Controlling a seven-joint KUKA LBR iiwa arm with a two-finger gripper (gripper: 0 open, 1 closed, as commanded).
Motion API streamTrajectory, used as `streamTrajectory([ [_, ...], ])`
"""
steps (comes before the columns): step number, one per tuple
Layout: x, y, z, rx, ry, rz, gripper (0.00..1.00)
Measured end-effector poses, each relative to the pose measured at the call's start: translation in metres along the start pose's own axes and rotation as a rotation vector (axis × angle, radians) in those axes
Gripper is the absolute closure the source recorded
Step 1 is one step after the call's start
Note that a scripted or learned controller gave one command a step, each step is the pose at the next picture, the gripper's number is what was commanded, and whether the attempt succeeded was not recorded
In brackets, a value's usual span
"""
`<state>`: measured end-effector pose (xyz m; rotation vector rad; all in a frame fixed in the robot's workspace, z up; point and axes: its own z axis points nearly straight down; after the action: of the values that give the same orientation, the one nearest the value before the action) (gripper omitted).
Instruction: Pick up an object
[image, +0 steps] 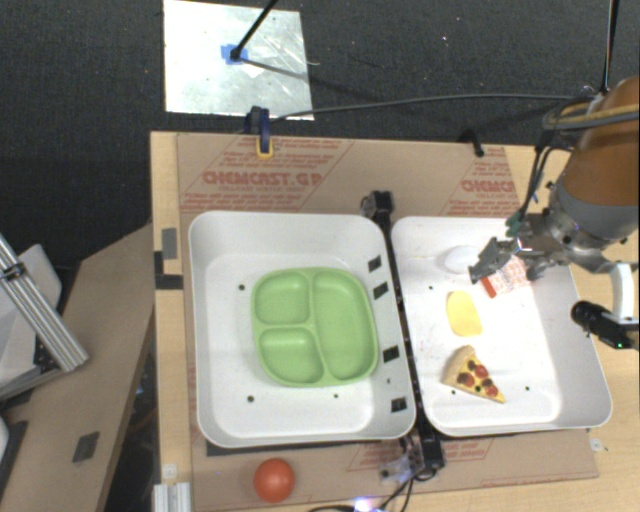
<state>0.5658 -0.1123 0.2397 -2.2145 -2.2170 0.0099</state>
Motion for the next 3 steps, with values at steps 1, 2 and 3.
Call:
streamTrajectory([
  [1, 0.0, 0.002, -0.006, -0.012, -0.002, -0.002, 0.0],
  [2, 0.005, 0.012, 0.044, -0.009, -0.001, -0.002, 0.0],
  [3, -0.003, 0.018, 0.094, -0.008, -0.001, 0.0, 0.0],
])
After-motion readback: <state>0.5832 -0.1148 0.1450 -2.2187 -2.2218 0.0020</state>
